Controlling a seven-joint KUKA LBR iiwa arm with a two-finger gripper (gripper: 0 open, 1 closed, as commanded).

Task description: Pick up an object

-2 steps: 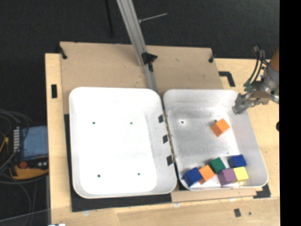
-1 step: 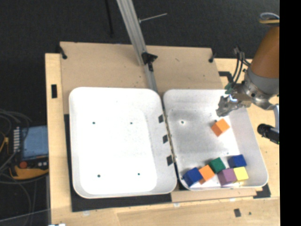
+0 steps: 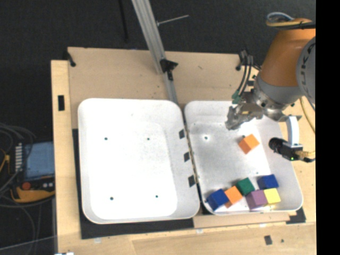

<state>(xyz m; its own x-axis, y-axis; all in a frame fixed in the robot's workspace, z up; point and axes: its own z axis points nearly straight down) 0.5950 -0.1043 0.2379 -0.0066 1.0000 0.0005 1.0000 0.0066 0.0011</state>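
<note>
The hand (image 3: 235,120) hangs over the far part of the right bin (image 3: 212,158), its dark fingers pointing down toward the bin floor; whether they stand wide or narrow cannot be told from this slant, and nothing shows between them. Behind it the grey wrist rises to the orange band (image 3: 284,52) of the arm, which comes in from the right.

Just to the near right of the hand lies an orange cube (image 3: 248,143) — alone on the white floor, apart from the fingers and turned at an angle to the bin walls.

Further toward the near edge of the same bin sits a cluster of blocks: a blue cube (image 3: 217,198) at the left, a second orange block (image 3: 233,194) touching it, a green block (image 3: 245,186) just beyond, then a purple block (image 3: 257,198) and a yellow block (image 3: 272,196) side by side, with another blue block (image 3: 268,182) just behind the yellow one.

The left bin (image 3: 133,158) lies beside the right one, the two rims meeting along the middle of the bench (image 3: 106,73). A slim metal rail (image 3: 151,28) slants across the far side of the bench — ending near the bins' shared corner.
</note>
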